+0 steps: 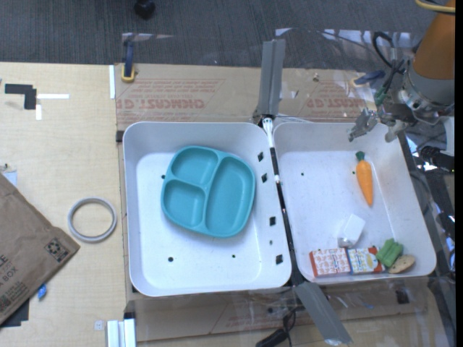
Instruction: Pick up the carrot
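While the carrot [365, 181] lies untouched at two o'clock in the right bin [318, 266], apart from the food cartons [346, 261], the gripper [378, 121] hovers near its leafy end with jaws open and empty, so descent, grasp and lift remain outstanding.

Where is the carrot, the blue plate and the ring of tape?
carrot [365, 181], camera view, middle of its orange body.
blue divided plate [208, 191], camera view, the ridge between its compartments.
tape ring [75, 229], camera view, left side of the ring's band.
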Controlling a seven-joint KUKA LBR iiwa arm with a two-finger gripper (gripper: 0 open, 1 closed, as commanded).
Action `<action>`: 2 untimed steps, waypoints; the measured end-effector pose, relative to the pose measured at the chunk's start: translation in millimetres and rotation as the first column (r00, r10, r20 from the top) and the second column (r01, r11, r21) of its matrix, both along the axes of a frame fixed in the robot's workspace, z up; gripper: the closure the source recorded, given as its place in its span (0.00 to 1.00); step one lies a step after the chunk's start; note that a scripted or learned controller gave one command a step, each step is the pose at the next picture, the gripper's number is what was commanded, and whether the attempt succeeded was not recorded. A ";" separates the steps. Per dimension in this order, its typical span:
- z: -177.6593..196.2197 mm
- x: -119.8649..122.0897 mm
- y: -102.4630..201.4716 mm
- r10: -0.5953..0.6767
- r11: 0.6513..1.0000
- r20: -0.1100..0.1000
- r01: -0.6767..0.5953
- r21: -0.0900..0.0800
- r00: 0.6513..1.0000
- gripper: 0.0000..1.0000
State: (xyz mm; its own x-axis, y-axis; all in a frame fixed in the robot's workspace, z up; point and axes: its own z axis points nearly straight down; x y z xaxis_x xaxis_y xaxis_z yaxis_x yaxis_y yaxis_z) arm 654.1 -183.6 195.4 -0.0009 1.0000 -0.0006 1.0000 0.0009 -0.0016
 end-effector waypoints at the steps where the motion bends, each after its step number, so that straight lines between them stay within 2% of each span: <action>1: -93.9 4.5 7.3 -0.102 0.995 0.001 0.102 -0.001 0.995 0.00; 2: -103.4 -46.9 -13.4 -0.174 0.985 0.001 0.174 -0.001 0.985 0.00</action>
State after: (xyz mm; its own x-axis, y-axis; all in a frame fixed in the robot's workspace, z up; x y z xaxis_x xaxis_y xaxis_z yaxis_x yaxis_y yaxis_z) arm 607.3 -197.0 92.0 0.1730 0.9849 -0.0015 0.9849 -0.1730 -0.0009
